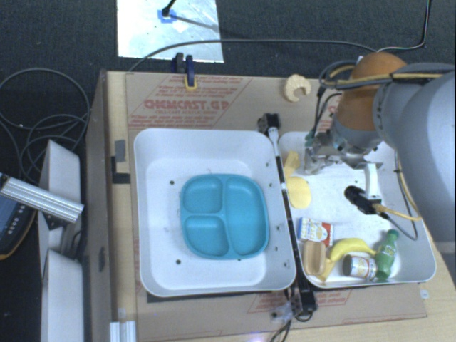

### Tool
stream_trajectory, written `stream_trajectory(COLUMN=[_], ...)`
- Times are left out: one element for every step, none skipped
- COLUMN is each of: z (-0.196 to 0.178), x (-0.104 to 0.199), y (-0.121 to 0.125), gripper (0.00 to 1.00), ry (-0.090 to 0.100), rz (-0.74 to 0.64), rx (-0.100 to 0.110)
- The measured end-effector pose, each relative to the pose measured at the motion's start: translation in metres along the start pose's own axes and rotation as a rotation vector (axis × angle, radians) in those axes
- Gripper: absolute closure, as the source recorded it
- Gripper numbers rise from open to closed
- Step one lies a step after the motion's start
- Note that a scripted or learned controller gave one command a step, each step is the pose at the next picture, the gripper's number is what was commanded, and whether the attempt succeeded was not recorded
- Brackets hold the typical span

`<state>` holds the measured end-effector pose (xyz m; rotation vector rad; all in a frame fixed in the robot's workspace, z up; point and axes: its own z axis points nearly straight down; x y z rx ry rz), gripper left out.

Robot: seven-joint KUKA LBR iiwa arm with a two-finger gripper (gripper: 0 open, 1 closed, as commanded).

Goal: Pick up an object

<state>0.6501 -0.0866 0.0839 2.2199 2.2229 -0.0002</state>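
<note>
Plainly, we cannot tell the state of our gripper, which hangs low over the far end of the right bin. Nearest it lies a flat yellow piece, just beside the bin's left wall. We judge it light, thin and probably smooth; pinching across its narrow width should serve better than its edges.

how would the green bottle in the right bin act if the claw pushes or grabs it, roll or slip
The green bottle lies on its side in the right bin's near corner, so a sideways push would probably roll it. It looks like smooth plastic and rounded, so it may slip from a pinch. The small jar and banana lie close beside it and would likely get nudged too.
</note>
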Motion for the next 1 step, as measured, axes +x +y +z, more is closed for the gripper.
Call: stream_trajectory(z=[-0.012], x=[0.0], y=[0.0015], gripper=[1.0], ry=[0.0], rz=[-0.001], rx=[-0.004])
